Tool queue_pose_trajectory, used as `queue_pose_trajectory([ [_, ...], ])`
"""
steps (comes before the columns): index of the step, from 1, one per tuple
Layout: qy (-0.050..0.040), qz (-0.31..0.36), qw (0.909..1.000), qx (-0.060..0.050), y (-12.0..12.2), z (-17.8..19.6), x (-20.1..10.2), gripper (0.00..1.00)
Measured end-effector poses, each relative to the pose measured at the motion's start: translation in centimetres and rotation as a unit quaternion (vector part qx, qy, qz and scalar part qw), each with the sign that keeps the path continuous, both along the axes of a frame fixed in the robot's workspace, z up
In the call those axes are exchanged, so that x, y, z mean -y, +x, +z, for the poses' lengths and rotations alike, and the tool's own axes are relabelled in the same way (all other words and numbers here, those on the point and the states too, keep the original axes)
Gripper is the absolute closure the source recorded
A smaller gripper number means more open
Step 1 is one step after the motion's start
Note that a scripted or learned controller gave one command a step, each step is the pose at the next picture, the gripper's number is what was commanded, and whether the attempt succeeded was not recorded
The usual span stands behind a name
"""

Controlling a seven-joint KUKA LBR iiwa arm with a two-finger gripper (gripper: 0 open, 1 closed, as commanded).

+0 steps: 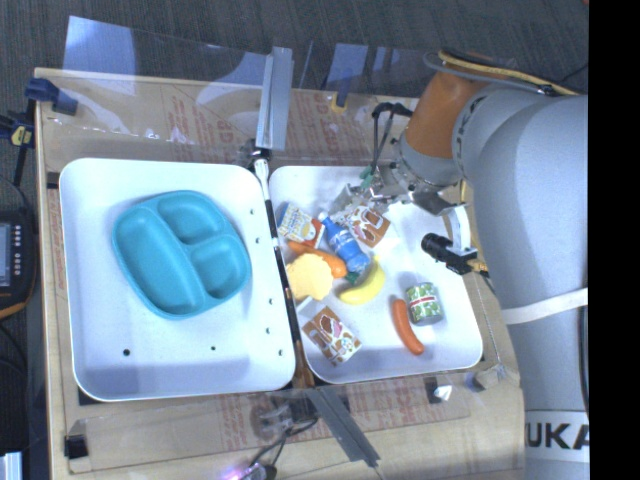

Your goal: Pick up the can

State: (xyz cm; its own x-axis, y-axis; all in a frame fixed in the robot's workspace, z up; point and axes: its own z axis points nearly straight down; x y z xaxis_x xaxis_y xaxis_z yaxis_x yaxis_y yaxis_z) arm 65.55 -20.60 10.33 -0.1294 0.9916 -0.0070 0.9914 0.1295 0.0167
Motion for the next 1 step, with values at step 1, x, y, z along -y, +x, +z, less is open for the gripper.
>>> queue_pose_trajectory([
  [1, 0.0003, -0.014, 0.9999, 0.001, -1.14, 0.05, -0.69, 0.0],
])
